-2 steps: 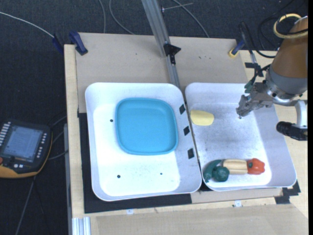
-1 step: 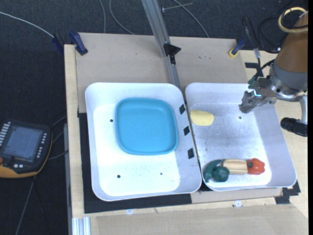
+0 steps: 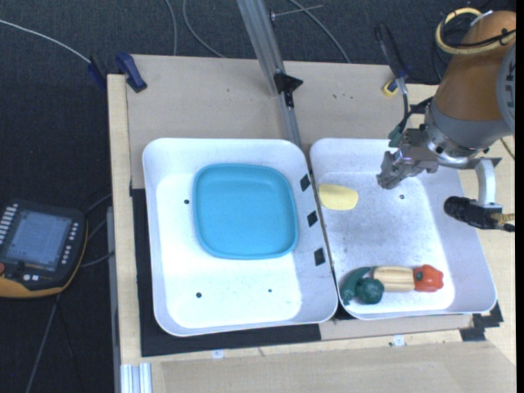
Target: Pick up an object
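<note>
My gripper (image 3: 396, 173) hangs over the far part of the right bin (image 3: 409, 228), pointing down at the bin floor. A pale yellow lemon-shaped piece (image 3: 337, 196) lies at the bin's left side, a little left of and nearer than the gripper. Along the near wall lie a dark green round object (image 3: 362, 288), a tan cylinder (image 3: 393, 278) and a red pepper-like piece (image 3: 428, 278), side by side. Nothing shows between the fingers.
The left bin (image 3: 172, 244) holds a blue square plate (image 3: 245, 210). A metal pole (image 3: 262, 31) rises from between the bins at the back. A black cylinder (image 3: 468, 211) juts in at the right bin's right rim. A teach pendant (image 3: 37, 244) lies off the bench at left.
</note>
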{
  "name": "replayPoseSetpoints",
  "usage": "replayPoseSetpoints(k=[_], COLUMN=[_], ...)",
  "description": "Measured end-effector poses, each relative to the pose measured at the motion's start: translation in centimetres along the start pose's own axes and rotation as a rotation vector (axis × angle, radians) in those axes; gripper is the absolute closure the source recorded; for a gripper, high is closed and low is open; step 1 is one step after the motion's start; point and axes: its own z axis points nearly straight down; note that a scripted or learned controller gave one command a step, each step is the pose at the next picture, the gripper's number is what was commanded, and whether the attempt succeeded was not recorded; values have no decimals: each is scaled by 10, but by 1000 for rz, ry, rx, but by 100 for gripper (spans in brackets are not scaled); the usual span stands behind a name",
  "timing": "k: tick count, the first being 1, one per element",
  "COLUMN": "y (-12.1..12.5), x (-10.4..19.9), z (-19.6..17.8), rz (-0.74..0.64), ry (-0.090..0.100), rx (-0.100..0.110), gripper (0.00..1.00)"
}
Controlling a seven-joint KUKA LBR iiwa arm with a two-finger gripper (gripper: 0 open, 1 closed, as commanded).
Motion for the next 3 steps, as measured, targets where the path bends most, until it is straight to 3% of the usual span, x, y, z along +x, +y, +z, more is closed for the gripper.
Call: replayPoseSetpoints(k=[1,3], y=[9,7], x=[61,151], z=[-2,-11], rz=[0,1], ry=[0,0], rx=[1,2], gripper=[100,100])
